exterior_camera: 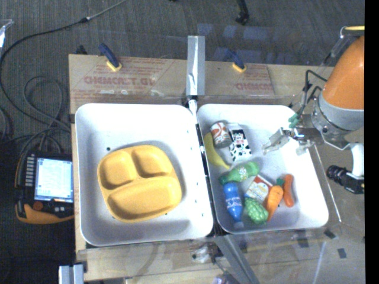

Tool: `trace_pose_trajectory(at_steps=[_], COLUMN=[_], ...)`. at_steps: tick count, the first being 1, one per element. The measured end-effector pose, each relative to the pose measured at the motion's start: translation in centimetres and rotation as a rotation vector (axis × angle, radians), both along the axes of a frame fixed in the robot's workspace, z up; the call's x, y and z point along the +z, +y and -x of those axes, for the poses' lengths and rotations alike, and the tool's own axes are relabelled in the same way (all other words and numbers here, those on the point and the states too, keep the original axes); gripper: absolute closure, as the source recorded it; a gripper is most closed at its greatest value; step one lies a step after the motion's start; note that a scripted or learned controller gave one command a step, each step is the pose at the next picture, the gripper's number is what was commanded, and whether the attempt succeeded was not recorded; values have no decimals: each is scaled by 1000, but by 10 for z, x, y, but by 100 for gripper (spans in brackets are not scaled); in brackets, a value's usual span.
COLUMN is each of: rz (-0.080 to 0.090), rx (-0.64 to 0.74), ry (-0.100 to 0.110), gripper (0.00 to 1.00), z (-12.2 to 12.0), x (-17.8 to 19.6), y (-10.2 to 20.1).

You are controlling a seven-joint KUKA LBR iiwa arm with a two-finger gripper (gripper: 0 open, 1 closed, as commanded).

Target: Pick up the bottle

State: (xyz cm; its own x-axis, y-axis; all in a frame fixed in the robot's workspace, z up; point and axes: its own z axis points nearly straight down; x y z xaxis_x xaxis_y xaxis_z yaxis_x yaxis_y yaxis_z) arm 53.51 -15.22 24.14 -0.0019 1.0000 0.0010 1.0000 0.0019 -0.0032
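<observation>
Right bin (308, 218): your blue bottle (233, 200) lies near the front edge, between a green toy (240, 173) behind it and a green knobbly toy (256, 211) just beside it. Gripper (286, 139): above the bin's right rear, well apart from the bottle, fingers spread, holding nothing. Left bin (89, 135): one yellow divided tray (140, 180).

A rounded orange band (348, 76) is seen on the arm at the right edge of the camera view, with a pale grey shell section above it. Below the band, a grey metallic wrist ring (337, 122) is noted. Thin dark cables are seen along the wrist's left side. The gripper (288, 139) is built of silvery-grey metal, with a small green marking near its base.
</observation>
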Motion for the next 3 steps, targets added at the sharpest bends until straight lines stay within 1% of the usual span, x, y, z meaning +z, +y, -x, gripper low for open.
trace_pose_trajectory(at_steps=[1, 2, 3], rz=[1, 6, 4], rx=[-30, -65, -65], ry=[-6, -21, -21], gripper=[0, 0, 100], z=[5, 5, 5], x=[-146, -149, -140], y=[41, 52, 53])
